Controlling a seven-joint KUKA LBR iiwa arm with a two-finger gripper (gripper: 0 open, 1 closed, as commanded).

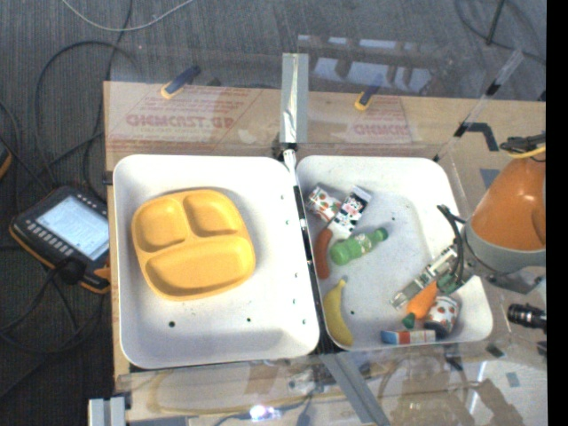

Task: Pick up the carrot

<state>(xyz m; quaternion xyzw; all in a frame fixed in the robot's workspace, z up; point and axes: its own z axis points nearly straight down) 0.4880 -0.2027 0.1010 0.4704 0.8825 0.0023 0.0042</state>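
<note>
Nearest the lens, along the front wall of the right bin (461, 202), lie one yellow banana (335, 313) and one blue marker (408, 335). Going left to right, the left bin (177, 340) holds a single yellow divided plate (193, 241). Across the divider, my bin holds two small patterned boxes (337, 206), one red sausage-like piece (324, 241), one green bottle (358, 247), then the carrot (422, 298) near the front right corner, with a patterned cup (444, 313) touching its right side. My claw (424, 282) rests over the carrot's upper end; whether its fingers are spread or pinched I cannot tell. All of this sits on the bench (222, 118).
</note>
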